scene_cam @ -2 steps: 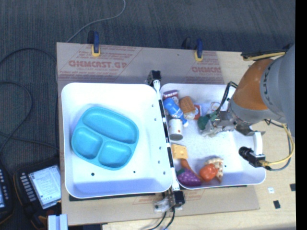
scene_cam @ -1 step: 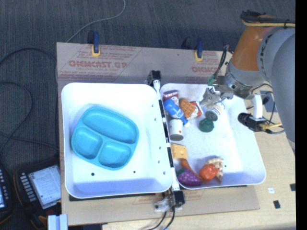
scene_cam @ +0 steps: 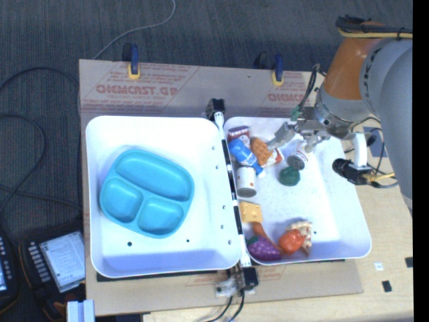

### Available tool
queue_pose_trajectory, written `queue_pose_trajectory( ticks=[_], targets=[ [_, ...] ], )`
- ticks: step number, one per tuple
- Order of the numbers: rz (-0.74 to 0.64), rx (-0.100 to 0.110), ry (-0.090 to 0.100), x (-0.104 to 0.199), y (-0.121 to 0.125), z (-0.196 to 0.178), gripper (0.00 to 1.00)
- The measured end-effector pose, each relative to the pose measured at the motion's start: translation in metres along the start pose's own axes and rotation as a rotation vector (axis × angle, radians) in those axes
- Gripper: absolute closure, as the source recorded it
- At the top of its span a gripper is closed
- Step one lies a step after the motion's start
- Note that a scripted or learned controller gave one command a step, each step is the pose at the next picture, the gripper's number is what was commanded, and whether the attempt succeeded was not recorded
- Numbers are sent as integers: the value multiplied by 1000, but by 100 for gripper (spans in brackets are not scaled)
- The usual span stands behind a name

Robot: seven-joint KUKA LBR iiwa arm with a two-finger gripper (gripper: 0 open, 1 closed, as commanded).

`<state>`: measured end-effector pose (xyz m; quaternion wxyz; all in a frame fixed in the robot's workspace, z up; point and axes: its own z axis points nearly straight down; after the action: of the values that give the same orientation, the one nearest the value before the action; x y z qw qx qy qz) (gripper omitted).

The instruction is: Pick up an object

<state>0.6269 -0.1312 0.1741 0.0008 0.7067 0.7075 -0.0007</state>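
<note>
My gripper (scene_cam: 295, 139) hangs over the back part of the right bin (scene_cam: 335, 206), with its fingers (scene_cam: 279, 137) spread open and nothing between them. Just below it lie a small grey can (scene_cam: 297, 159) and a dark green object (scene_cam: 289, 176). Left of the gripper sit an orange snack pack (scene_cam: 262, 151), a blue and red can (scene_cam: 240, 149) and a white cylinder (scene_cam: 246, 180). At the bin's front are a yellow block (scene_cam: 251, 212), a carrot (scene_cam: 259, 232), purple grapes (scene_cam: 265, 249) and an orange toy (scene_cam: 294, 239).
The left bin (scene_cam: 107, 247) holds a blue divided plate (scene_cam: 146, 191). The grey arm with its orange band (scene_cam: 348, 66) comes in from the upper right. A black fitting (scene_cam: 345, 169) sits by the right bin's right wall. Bare bin floor (scene_cam: 315, 203) lies right of the objects.
</note>
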Motion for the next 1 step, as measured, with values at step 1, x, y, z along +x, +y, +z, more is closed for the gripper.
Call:
queue_pose_trajectory(
  ticks=[1],
  targets=[
    [2, 0, -1, 22, -52, 79, 0]
  ],
)
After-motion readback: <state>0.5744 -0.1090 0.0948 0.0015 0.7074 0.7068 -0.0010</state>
